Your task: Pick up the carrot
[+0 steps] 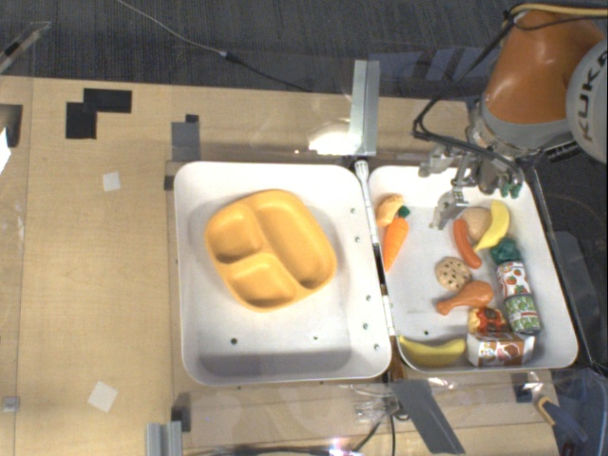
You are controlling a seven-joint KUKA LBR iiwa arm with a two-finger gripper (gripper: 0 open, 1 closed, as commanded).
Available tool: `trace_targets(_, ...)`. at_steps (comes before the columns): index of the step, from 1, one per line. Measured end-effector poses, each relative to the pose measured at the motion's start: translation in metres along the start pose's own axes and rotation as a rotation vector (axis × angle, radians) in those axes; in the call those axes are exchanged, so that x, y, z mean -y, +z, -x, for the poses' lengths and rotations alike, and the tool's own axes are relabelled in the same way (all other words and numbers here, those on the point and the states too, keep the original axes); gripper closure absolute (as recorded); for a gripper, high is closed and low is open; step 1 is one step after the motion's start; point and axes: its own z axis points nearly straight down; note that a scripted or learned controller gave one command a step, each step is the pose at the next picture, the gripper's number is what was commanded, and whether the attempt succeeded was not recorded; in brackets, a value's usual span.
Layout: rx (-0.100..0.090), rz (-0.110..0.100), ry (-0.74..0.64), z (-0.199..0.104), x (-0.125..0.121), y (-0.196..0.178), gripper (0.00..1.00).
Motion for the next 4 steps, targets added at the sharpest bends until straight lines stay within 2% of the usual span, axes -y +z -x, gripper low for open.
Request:
trace_targets(1, -0.004, 0.001, -0.092, -0.045, 0.000, 0.101, 0.00)
trace_targets(2, 0.001, 0.000, 0.455, -0.022, -0.004, 0.106, 0.00)
trace_targets(3, -0.001, -0.004, 1.153, -0.044, -0.003, 0.106, 0.00)
trace_targets(4, -0.003, -0.008, 1.198, -0.028, 0.006, 0.107, 0.00)
